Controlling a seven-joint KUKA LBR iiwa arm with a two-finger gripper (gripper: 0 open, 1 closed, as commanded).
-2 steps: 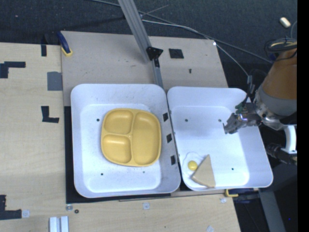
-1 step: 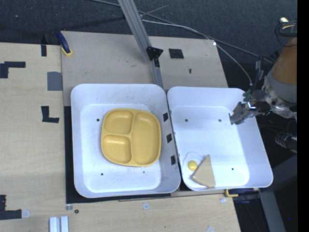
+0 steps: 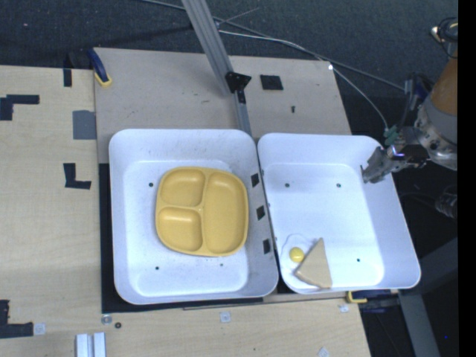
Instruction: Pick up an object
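Jaws (image 3: pixel 374 169) on my arm hover at right bin's (image 3: pixel 387 199) far right rim, can't tell their state. Tan wedge (image 3: pixel 315 265) lies at near edge, touching small yellow ball (image 3: pixel 297 255). Wedge looks light, stiff; take it across flat faces.

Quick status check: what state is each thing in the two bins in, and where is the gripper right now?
yellow divided plate: lying flat, face up, in the left bin.
tan wedge: lying flat in the right bin's near corner.
small yellow ball: resting beside the wedge's left edge.
gripper: over the right bin's far right rim, holding nothing visible.
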